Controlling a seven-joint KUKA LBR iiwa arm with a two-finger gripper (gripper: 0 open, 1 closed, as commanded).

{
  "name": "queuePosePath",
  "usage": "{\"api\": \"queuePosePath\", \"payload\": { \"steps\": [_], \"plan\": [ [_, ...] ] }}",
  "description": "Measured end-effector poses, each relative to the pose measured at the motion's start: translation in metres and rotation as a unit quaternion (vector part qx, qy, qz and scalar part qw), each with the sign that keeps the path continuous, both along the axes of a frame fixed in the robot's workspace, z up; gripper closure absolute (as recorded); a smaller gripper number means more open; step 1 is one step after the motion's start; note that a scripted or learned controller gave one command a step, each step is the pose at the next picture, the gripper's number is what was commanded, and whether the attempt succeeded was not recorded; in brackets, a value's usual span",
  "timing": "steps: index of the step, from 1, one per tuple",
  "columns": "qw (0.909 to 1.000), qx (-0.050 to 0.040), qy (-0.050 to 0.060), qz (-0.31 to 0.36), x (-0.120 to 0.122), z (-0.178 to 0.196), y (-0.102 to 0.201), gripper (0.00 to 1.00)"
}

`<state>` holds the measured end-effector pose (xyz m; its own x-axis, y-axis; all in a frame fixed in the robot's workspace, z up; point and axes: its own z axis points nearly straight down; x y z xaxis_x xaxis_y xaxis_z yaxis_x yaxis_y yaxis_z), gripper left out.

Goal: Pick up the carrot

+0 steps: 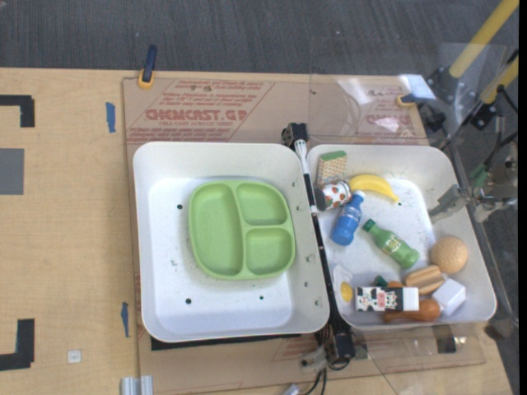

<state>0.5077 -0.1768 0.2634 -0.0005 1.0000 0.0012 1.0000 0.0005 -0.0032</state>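
The carrot is an orange stub lying along the near wall of the right bin. Its left part is hidden behind a black-and-white milk carton. A white block touches its right end and a hot dog bun lies just behind it. My gripper hangs over the right bin's far right rim, well behind the carrot and apart from it. It is a grey shape against dark clutter, and nothing shows in it.
The right bin also holds a banana, a blue bottle, a green bottle, a round bread roll, a small can and a cracker box. A green divided plate sits in the left bin.
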Motion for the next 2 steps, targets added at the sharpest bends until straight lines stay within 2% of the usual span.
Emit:
{"api": "queuePosePath", "payload": {
  "steps": [1, 2],
  "plan": [
    [0.9999, -0.0037, -0.006, 0.008, 0.049, 0.073, -0.025, 0.0],
    [0.9986, -0.0032, -0.005, -0.053, 0.1, 0.082, -0.046, 0.0]
  ]
}}
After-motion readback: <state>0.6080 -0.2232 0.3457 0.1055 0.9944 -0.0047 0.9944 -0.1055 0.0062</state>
